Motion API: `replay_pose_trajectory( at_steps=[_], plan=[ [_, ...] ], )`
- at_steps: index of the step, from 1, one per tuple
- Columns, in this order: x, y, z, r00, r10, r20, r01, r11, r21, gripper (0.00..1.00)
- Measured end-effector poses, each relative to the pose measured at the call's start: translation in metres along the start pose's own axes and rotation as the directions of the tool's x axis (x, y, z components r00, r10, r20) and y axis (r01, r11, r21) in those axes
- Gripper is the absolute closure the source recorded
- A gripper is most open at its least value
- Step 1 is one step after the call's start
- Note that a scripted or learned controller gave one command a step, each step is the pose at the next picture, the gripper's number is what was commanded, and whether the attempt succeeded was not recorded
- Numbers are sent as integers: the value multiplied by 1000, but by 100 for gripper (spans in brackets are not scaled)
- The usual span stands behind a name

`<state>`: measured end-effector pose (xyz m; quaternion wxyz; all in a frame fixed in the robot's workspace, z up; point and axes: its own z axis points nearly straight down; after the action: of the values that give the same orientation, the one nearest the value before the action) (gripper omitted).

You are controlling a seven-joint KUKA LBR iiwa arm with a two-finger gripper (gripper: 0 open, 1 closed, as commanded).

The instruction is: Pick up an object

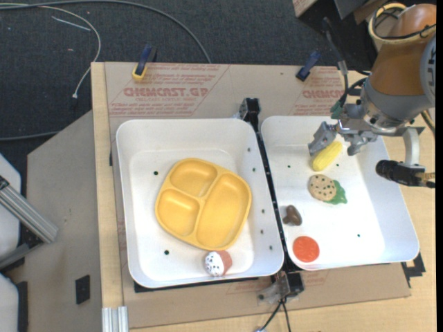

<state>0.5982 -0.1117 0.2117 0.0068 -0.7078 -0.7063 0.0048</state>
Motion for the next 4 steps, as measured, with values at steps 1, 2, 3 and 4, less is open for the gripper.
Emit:
replay_pose_trajectory(
  at_steps=[1, 2, 3, 4],
  plan=[
    [0, 3, -8, 1000, -2, 2, 2, 1000, -15, 0],
    [8, -1, 38, 1000, -2, 1, 2, 1000, -10, 0],
    [6, -8, 83, 1000, -1, 1, 1, 1000, -10, 0],
    [6, -5, 126, 1000, -3, 4, 3, 1000, -21, 0]
  ],
)
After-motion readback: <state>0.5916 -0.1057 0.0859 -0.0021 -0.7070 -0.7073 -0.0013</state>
